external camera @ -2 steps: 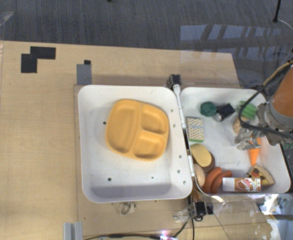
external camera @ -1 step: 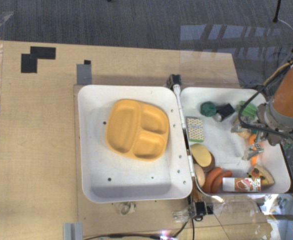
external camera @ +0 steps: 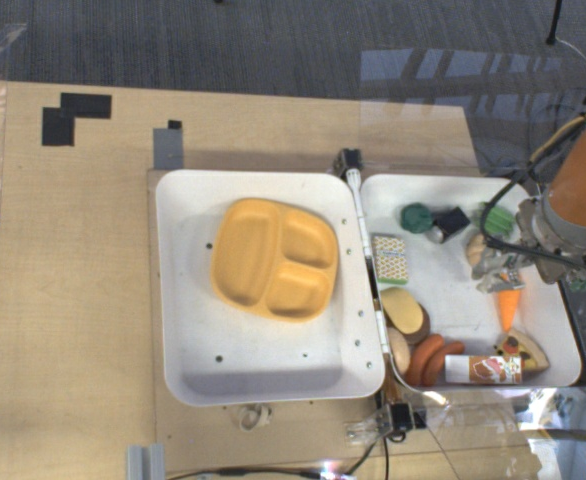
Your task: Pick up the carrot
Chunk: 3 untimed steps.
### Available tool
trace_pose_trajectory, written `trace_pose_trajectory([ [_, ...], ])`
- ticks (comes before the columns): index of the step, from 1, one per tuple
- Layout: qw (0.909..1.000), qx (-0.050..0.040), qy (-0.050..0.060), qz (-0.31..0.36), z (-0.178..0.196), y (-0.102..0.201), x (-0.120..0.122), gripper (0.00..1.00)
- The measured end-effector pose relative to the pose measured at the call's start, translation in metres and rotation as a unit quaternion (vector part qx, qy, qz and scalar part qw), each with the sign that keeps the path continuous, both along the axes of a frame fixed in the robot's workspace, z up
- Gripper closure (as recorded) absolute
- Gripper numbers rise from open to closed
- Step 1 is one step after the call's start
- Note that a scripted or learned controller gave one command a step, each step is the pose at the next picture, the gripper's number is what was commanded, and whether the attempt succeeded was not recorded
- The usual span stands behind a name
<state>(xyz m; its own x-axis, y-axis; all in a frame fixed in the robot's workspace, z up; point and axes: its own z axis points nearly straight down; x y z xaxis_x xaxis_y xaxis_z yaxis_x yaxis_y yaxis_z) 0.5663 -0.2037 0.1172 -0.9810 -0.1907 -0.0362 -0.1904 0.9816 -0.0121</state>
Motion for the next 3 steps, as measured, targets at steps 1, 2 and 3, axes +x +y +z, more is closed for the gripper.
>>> trace_pose_trajectory([
  [1, 0.9985, 0.0041, 0.012, -0.054, 0.035, 0.051, -0.014, 1.0],
  [2, 0.9937, 0.0077, 0.013, -0.111, 0.07, 0.158, -0.041, 1.0],
  [3, 0.9974, -0.0005, 0.011, 0.071, 0.129, 0.092, 0.002, 1.0],
])
